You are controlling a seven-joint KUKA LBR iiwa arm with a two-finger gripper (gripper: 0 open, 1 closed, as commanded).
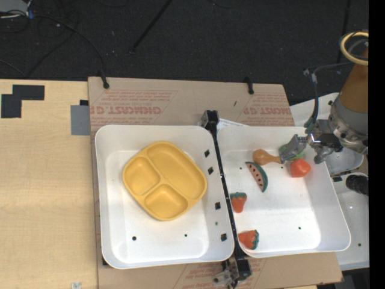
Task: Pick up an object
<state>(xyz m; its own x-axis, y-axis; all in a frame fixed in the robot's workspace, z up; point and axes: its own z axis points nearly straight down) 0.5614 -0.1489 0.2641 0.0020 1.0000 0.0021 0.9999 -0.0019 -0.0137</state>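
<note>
Nearest, at the right bin's (337, 233) front edge, lies a red piece (249, 239) with a green rind, touching the bin's low front wall. Just behind it, close to the black divider (221, 185) between the two bins, sits another red and green piece (239, 201). Further back, a watermelon slice (257, 176) lies on the white floor, its green rim curving to the right and dark seeds showing on the red.

Across the divider, the left bin (114, 233) holds a yellow tray (164, 180) with three compartments, set at an angle and taking up most of the middle.

Behind the slice, a tan spoon-like thing (266, 157) lies toward the right bin's rear, its handle pointing at the gripper (305, 151). A red ball (299, 168) rests just in front of the gripper, near the bin's right wall, touching or nearly touching the near finger. The gripper hangs low over the right bin's far right corner, its fingers spread apart, one grey-green finger (291, 149) by the tan handle and the other toward the bin's wall; nothing is clearly clamped between them. The arm (355, 95) rises behind it at the right edge.

Both bins stand on cardboard (180, 104) with red print, beyond which is dark floor with cables.
</note>
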